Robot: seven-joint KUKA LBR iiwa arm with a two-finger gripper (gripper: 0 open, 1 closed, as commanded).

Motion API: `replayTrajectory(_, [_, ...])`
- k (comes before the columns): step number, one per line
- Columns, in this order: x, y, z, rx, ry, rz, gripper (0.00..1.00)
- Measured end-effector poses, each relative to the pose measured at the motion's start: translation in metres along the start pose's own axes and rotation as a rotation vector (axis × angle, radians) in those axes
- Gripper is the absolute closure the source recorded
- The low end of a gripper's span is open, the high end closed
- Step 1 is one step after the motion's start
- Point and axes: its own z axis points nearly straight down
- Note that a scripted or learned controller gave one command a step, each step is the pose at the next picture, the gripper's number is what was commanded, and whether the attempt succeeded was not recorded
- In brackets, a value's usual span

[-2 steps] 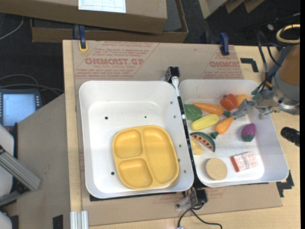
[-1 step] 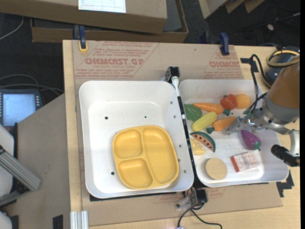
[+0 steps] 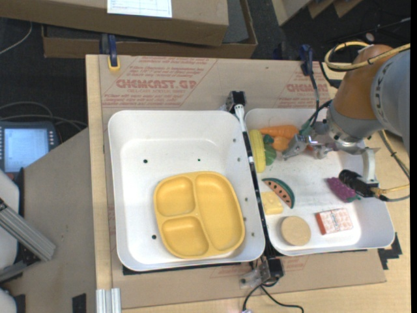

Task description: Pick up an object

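Note:
The right bin [image 3: 374, 235] holds several toy foods. An orange carrot [image 3: 279, 133] lies at its far left corner, with a yellow corn cob [image 3: 258, 150] beside it. Nearer the front are a watermelon slice [image 3: 279, 190], a yellow cheese wedge [image 3: 271, 205], a round tan biscuit [image 3: 295, 230], a red and white box [image 3: 335, 222] and a purple bunch of grapes [image 3: 339, 188]. My gripper [image 3: 298, 146] is low in the far part of this bin, right beside the carrot's near end and apparently touching it. The wrist hides its tips.
The left bin [image 3: 130, 135] holds a yellow divided plate [image 3: 198, 213]. A black bar [image 3: 247, 150] runs between the two bins. The arm's orange band [image 3: 355, 90] and cables [image 3: 348, 47] hang over the right bin's far right corner.

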Motion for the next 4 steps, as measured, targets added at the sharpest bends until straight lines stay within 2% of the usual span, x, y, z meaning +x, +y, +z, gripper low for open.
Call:
replayTrajectory(1, [-0.012,0.038,0.005,0.070,0.003,0.020,0.00])
replayTrajectory(2, [-0.013,0.037,0.005,0.063,-0.003,0.024,0.00])
replayTrajectory(3, [-0.038,0.040,0.005,0.051,0.008,0.008,0.00])
replayTrajectory(4, [0.012,0.040,0.003,0.053,-0.009,0.012,0.00])
